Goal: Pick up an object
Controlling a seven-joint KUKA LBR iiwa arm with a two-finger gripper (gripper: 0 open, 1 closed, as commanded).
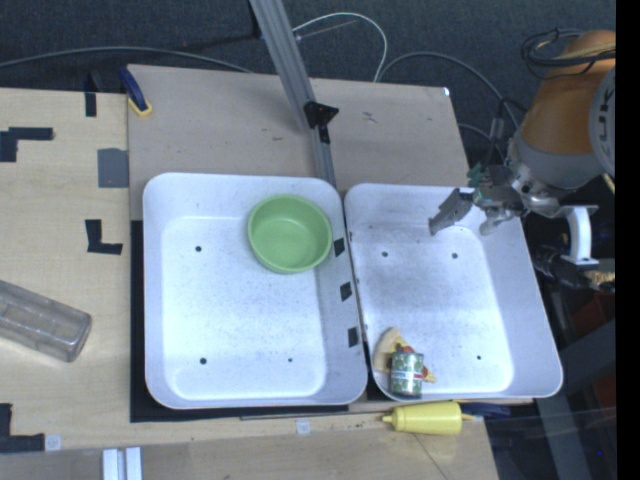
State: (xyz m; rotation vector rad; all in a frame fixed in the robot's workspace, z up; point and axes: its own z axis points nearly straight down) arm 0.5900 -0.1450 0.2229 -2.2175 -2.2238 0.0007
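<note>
Your hand (pixel 469 214) hangs over the far side of the right bin (pixel 520 268), fingers spread and holding nothing. The nearest thing to pick is the small green can (pixel 406 372), lying toward the camera and somewhat left of the hand, in the bin's near left corner against a crumpled wrapper; its axis looks upright, though that is hard to tell. The green bowl (pixel 290 233) sits further left, in the left bin (pixel 180 298). A yellow bottle (pixel 432 419) lies on the surface just beyond the can.

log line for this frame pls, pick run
phase: approach | claw: open, above right bin far end, holding nothing | can: right bin near-left corner | green bowl: left bin
</note>
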